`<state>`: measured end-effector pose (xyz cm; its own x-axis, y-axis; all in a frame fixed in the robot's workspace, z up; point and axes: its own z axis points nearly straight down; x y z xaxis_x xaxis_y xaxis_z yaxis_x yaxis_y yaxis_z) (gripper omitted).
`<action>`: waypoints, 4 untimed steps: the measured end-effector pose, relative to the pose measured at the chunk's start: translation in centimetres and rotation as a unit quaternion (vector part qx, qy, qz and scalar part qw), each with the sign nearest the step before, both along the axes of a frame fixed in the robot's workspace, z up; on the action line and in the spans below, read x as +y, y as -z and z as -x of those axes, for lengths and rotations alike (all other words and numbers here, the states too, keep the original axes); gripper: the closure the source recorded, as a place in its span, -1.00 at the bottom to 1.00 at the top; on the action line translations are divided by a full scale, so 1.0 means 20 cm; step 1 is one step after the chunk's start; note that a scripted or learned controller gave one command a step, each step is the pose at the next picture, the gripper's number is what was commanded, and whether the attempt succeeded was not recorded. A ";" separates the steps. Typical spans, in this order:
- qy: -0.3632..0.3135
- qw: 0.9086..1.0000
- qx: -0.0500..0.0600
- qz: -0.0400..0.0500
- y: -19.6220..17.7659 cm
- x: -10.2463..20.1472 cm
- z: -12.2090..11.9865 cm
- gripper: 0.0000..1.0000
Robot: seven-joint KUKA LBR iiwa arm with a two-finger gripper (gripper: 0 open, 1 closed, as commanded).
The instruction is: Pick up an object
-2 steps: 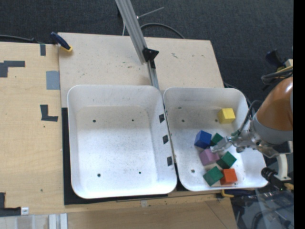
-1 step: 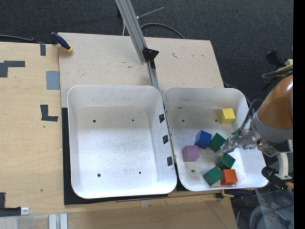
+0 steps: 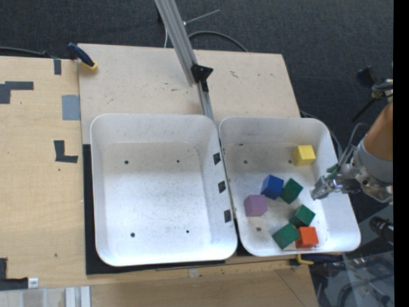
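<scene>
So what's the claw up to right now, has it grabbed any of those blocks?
Claw at the right bin's right edge, nothing seen in it. Blocks loose in that bin; nearest are the green ones. Nothing in the way.

overhead, slanted, both bins [image 3: 96, 133] visible

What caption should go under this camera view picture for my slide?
Robot gripper hovers at the right bin's edge near colored blocks: yellow block, blue block, purple block, orange block.
</scene>
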<state>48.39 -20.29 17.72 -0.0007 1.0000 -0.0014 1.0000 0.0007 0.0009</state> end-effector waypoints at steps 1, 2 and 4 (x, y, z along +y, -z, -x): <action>-0.001 1.000 0.000 0.000 -0.21 0.02 0.00 1.00; -0.001 1.000 -0.001 0.000 -0.47 0.02 -0.01 1.00; -0.003 1.000 0.002 -0.001 -0.47 0.52 -0.19 1.00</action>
<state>52.17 -9.89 27.09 -0.0070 1.0000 0.0010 1.0000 0.0070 -0.0028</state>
